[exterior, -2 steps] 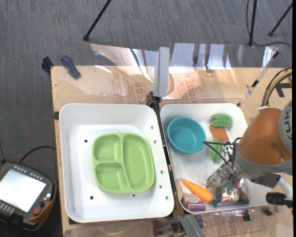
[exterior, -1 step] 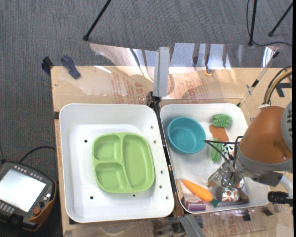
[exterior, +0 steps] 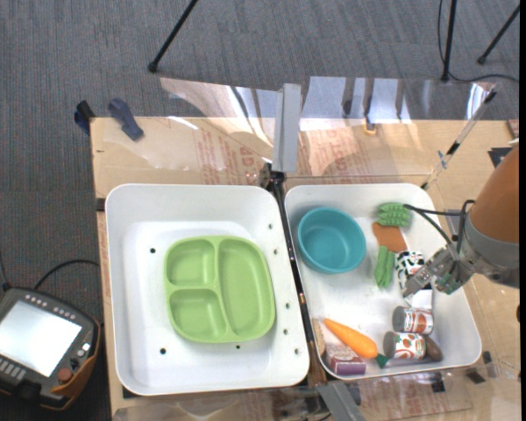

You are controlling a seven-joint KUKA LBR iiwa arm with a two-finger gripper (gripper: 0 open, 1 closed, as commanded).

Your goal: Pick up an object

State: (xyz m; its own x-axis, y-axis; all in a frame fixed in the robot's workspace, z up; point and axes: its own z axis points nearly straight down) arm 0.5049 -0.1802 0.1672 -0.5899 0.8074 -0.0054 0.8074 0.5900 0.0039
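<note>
My gripper point(exterior: 427, 281) hangs low over the right bin point(exterior: 447, 202), near its right wall. It sits right beside a small black-and-white item point(exterior: 409, 264) and just above a white piece point(exterior: 421, 300). Below that, a small tin can point(exterior: 414, 321) lies on its side, and a second can point(exterior: 408, 346) lies near the front wall. A green pea pod point(exterior: 384, 267) lies left of the black-and-white item. An orange carrot point(exterior: 351, 338) rests at the bin's front. The wrist hides whatever is under the gripper.
A teal bowl point(exterior: 331, 239) stands at the right bin's back left. A flat orange piece point(exterior: 388, 235) with green leaves point(exterior: 393, 215) lies behind the pea pod. A purplish block point(exterior: 344, 360) sits in the front corner. The left bin point(exterior: 127, 235) holds a green divided plate point(exterior: 219, 288).
</note>
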